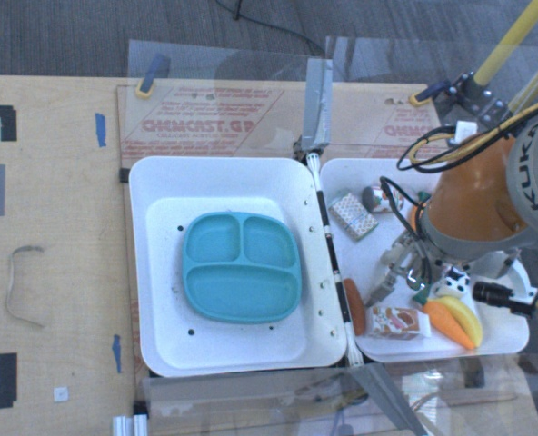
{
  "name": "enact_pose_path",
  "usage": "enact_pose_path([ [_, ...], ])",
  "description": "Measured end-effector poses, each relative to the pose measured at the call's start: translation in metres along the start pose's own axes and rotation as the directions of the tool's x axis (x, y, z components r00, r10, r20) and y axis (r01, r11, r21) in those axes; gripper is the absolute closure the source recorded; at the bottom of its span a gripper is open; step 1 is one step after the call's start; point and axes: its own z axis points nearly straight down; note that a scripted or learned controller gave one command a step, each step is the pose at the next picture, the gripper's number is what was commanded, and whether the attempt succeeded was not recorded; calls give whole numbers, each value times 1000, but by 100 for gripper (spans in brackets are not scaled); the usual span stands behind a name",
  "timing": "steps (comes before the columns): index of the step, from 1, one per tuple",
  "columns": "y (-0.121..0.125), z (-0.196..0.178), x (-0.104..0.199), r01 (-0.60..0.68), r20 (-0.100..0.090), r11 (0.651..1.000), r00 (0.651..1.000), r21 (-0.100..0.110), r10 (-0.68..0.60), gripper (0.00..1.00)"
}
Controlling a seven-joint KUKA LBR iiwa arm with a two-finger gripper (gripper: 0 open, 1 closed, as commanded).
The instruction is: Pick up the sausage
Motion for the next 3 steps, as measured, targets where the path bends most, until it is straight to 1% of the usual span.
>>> enact_pose_path([
  [1, 0, -9, -2, -4, 3, 1000, 1000, -2, 4, 100],
  [2, -1, -1, 1, 234, -1, 972, 972, -1, -234, 100],
  [3, -24, -1, 6, 757, 4, 654, 654, -2, -757, 100],
])
